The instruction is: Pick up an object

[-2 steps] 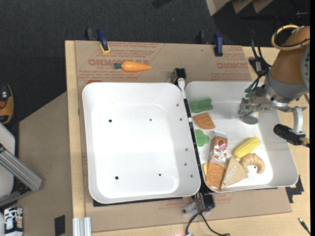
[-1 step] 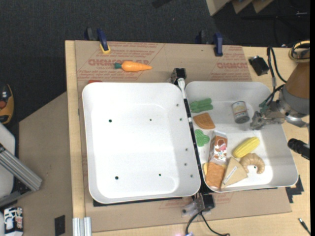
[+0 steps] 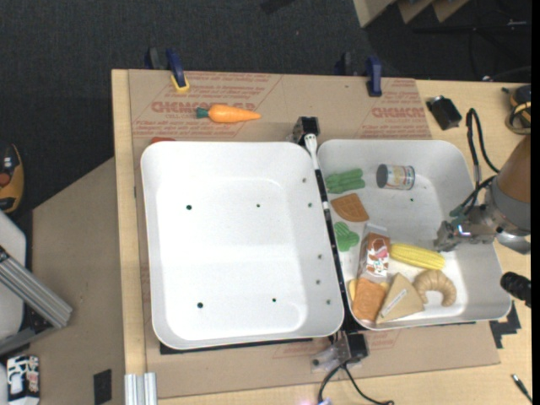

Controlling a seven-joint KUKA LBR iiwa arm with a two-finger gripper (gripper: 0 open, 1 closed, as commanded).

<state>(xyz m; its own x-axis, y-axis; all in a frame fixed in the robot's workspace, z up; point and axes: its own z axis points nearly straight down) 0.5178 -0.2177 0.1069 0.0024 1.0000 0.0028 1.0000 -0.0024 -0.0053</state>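
The right bin holds several toy foods. A yellow corn cob lies above a tan croissant. To their left are a pale wedge, an orange slab and a red-and-white packet. Farther back lie a small can, a green piece, an orange wedge and a smaller green piece. My gripper hangs over the right side of this bin, just right of the corn's far end, with nothing seen in it.
The left bin adjoins the right bin along a black hinge strip. A toy carrot lies on the cardboard behind it. Clamps and a cable sit near the bench's back and right edges.
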